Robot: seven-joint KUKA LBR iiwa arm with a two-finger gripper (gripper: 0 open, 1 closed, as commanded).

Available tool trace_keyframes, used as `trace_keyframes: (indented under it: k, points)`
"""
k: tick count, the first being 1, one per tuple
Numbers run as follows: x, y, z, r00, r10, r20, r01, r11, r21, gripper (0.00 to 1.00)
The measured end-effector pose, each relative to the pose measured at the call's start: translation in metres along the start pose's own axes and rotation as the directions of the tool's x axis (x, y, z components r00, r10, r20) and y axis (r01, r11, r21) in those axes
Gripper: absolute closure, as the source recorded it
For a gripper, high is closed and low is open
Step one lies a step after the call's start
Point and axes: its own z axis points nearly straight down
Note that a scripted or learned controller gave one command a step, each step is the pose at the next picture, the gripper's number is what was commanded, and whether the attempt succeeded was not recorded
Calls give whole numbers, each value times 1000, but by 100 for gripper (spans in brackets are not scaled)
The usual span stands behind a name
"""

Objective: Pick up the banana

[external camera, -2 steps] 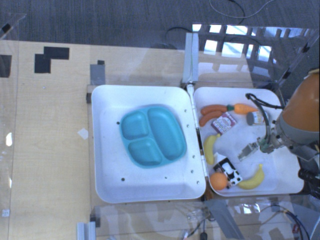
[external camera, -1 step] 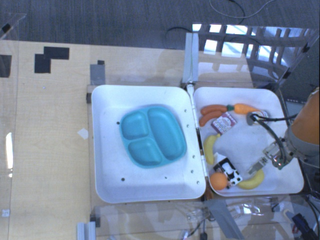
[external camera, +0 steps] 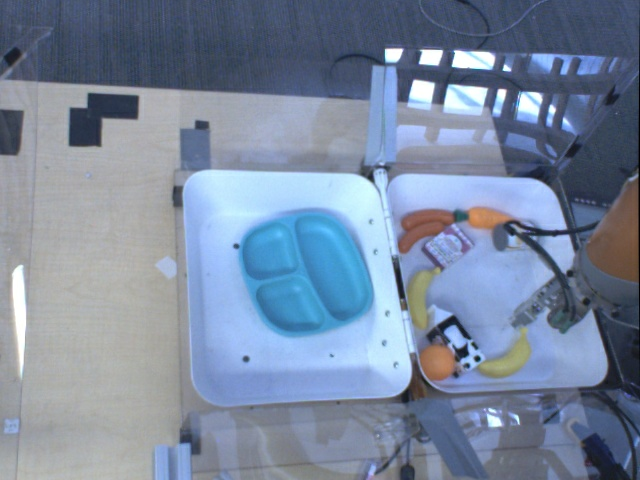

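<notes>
the banana (external camera: pixel 508 357) lies at the right bin's (external camera: pixel 580 373) front edge, beside an orange (external camera: pixel 437 362). end effector (external camera: pixel 545 310) hovers just above; whether apart or together, cannot tell. grasp may slip against the wall.

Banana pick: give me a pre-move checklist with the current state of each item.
1. Target located: ok. One banana lies at the near edge of the right bin; a second banana lies along that bin's left wall.
2. Near banana free of neighbours: not ok. Its left end sits against the black-and-white toy, beside the orange.
3. Gripper over the target: not ok. It hangs above and right of the near banana, not on it.
4. Fingers open for the grasp: cannot tell.
5. Gripper carrying nothing: cannot tell.
6. Cable clear of the path: ok, it runs behind the gripper.
</notes>
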Motion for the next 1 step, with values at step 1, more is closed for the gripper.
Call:
trace_keyframes:
  k: [1]
  points:
    - [9, 2, 12, 867, 499, -1, -499, 867, 8, 100]
